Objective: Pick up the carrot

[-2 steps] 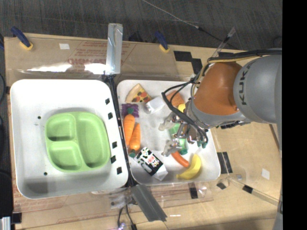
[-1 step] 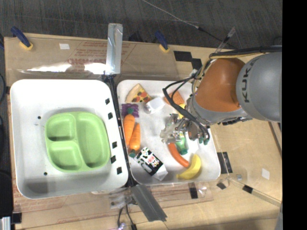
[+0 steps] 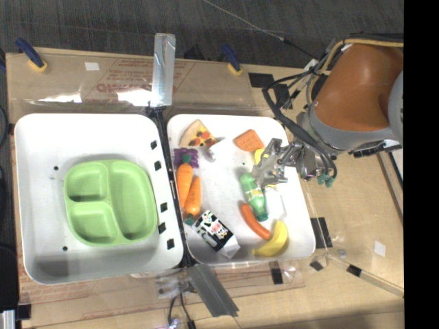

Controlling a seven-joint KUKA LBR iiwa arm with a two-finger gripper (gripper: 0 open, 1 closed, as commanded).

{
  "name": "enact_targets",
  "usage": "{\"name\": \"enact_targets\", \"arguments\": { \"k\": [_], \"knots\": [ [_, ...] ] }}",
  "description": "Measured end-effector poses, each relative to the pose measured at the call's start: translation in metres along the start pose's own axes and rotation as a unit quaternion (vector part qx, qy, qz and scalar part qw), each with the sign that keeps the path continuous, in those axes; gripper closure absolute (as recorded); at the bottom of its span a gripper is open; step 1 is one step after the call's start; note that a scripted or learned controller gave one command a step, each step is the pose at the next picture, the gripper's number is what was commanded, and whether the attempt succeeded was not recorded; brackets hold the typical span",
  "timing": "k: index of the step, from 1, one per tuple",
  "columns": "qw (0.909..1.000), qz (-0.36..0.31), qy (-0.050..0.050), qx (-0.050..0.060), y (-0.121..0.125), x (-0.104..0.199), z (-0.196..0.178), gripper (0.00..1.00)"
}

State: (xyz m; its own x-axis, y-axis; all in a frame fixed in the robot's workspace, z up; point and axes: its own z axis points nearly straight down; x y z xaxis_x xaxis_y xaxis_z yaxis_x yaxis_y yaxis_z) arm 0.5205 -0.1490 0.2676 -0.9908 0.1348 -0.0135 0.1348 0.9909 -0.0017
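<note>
Kid: So, where is the carrot (image 3: pixel 185 181)?

Helper: It lies in the right bin (image 3: pixel 291 242), up against the bin's left wall. It is long and orange, with a purple thing (image 3: pixel 185 159) at its top end. A second orange piece (image 3: pixel 194 195) lies touching it on the right side, so I cannot say if that is one carrot or two.

Kid: And where is the gripper (image 3: pixel 272 162)?

Helper: It is over the right side of that same bin, near a green bottle (image 3: pixel 253 192) and a small yellow thing (image 3: pixel 260 155). It is well apart from the carrot. I cannot tell how the jaws stand, because the metal parts are all bunched up and blurry there. I see nothing held in them.

Kid: What step is this?

Helper: I think it is the reaching step. The carrot has not been picked up.

Kid: What comes next?

Helper: I guess the arm must go left across the bin, past the pizza slice (image 3: pixel 197 136) and the cracker (image 3: pixel 248 141). Then the jaws need to sit across the thin middle of the carrot and close. The wall is right there, so one side has little room. A black and white box (image 3: pixel 213 230) sits just below too.

Kid: What else is around?

Helper: A banana (image 3: pixel 274 241) and a red pepper (image 3: pixel 254 221) lie low in the right bin. The left bin (image 3: pixel 34 136) holds a green plate (image 3: pixel 110 201) with three parts.
</note>
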Motion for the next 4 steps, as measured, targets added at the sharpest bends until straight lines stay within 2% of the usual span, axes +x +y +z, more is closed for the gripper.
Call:
{"name": "enact_targets", "arguments": {
  "k": [1, 2, 3, 4],
  "knots": [
    [0.9972, -0.075, 0.007, -0.001, -0.028, 0.034, -0.012, 1.00],
    [0.9777, -0.210, 0.007, -0.003, -0.033, 0.033, 0.024, 1.00],
    [0.9811, -0.193, 0.005, -0.002, -0.021, 0.025, 0.027, 1.00],
    [0.9842, -0.177, 0.005, -0.002, -0.015, 0.017, 0.014, 1.00]
  ]
}}
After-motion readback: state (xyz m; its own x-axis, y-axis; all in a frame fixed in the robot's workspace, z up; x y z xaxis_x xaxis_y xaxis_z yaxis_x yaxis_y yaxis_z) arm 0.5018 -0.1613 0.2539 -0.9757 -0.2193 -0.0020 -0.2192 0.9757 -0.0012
